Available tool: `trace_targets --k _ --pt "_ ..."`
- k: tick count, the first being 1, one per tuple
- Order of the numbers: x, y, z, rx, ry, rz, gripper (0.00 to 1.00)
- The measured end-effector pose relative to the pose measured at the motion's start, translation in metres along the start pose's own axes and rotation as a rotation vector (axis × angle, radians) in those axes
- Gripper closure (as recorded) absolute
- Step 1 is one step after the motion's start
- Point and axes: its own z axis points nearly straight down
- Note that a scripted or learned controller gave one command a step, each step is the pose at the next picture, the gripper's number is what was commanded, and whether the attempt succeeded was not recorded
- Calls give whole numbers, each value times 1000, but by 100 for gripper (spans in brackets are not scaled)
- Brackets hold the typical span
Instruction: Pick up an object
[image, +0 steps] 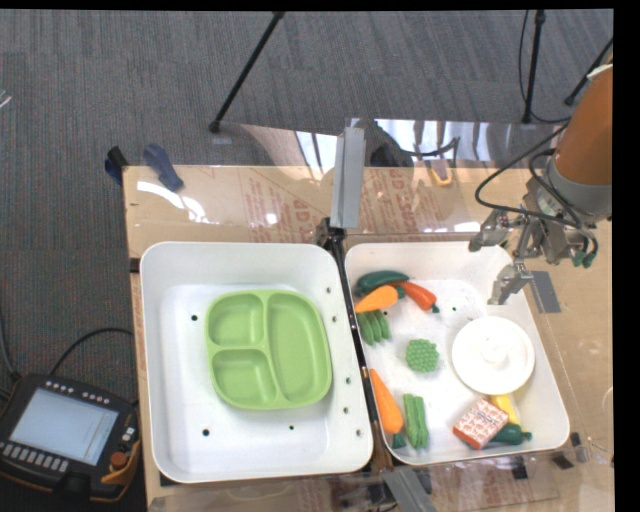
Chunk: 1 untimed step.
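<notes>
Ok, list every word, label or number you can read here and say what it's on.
None can be read.
Clear sheet behind the bins: reddish printed lettering, too blurred to read.
Small red-and-white box in the right bin: print too small.
Handheld pendant screen: blank glare.

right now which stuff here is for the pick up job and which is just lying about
For the job: gripper; right bin with white plate, carrots, green ball, red box.

Lying about: left bin, green tray, control pad.

The green divided plate (268, 349) looks like smooth, matt plastic, and the two white bins (160, 300) are glossy plastic. A clear, shiny sheet covers the desk (250, 205); the floor (100, 80) is rough grey carpet.
</notes>
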Motion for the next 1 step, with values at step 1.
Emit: trace_targets --k 1 --pt "-5 53 130 -4 11 16 0"
